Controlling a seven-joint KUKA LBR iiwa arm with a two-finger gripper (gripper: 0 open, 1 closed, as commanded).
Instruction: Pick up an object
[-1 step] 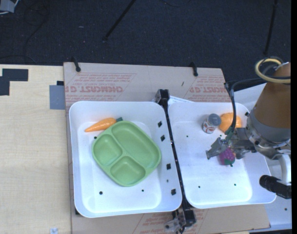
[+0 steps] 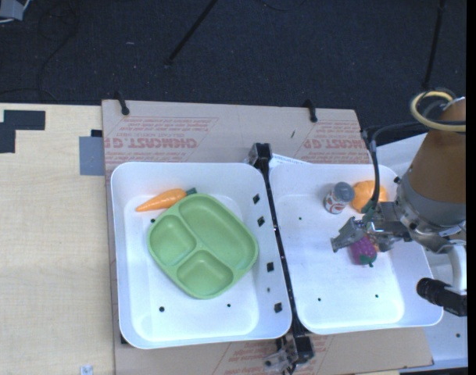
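Note:
In the right bin, my gripper hangs low just over a small purple toy that looks like a bunch of grapes. The toy's lower half peeks out beneath the gripper, and its top is hidden by the gripper. Behind the gripper, near the bin's far wall, stand a small grey-topped can and an orange toy. The left bin holds a green divided plate and an orange carrot beside the plate's far left edge.
The arm's grey body with its orange band covers the right bin's far right corner. A black divider rail runs between the bins. Cardboard lies under both bins.

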